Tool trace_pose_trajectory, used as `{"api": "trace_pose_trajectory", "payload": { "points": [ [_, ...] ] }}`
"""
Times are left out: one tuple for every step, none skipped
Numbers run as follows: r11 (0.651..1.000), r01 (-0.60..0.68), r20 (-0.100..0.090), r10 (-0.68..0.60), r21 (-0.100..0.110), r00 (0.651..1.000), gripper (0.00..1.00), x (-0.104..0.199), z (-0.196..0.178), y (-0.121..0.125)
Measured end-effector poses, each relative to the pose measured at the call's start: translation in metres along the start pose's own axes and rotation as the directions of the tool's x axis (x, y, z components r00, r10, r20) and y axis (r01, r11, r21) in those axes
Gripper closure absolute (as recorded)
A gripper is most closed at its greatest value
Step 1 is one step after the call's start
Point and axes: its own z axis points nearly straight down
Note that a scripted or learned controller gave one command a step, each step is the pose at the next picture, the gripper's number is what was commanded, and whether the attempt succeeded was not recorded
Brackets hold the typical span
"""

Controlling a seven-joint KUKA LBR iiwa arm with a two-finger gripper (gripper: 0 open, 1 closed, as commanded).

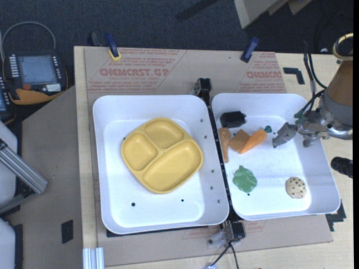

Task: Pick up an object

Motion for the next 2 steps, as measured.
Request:
{"api": "trace_pose_trajectory", "payload": {
  "points": [
    [1.000, 0.003, 0.003, -0.003, -0.010, 1.000, 0.00, 0.000, -0.005, 0.003],
    [1.000, 0.002, 0.000, -0.002, -0.005, 1.000, 0.00, -0.004, 0.045, -0.005]
  ]
}}
